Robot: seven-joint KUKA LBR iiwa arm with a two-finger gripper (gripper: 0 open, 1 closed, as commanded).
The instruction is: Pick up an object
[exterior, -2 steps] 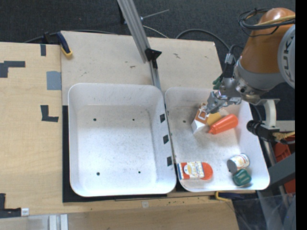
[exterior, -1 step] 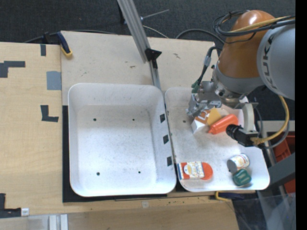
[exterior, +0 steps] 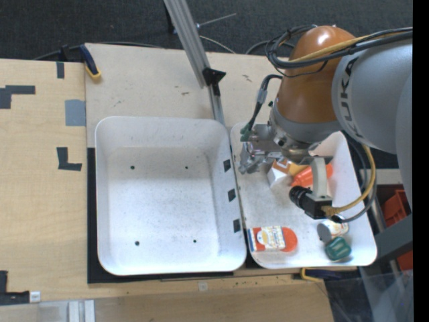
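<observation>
Nearest, against the near wall of the right bin (exterior: 260, 205), lies a flat orange-and-white packet (exterior: 271, 239), with a green object (exterior: 337, 249) and a small grey-and-white piece (exterior: 330, 229) close to its right in the near right corner. Farther back, the gripper (exterior: 251, 158) hangs low over the far left part of that bin, close beside the wall it shares with the left bin (exterior: 161, 193); from this slant I cannot tell whether the pincer is open or shut, and nothing can be seen held in it. Just to its right sit a white object (exterior: 278, 177) and an orange object (exterior: 305, 177), touching or overlapping, partly hidden under the wrist. To do this step well, I judge the arm should settle on one piece, centre over it away from the bin wall, and close only once it straddles that piece alone; the packet, lying apart from the rest, looks the cleanest choice, though its flatness may make it slip. All the loose things lie in the right bin, while the left bin's floor shows just dark specks and a few dots
</observation>
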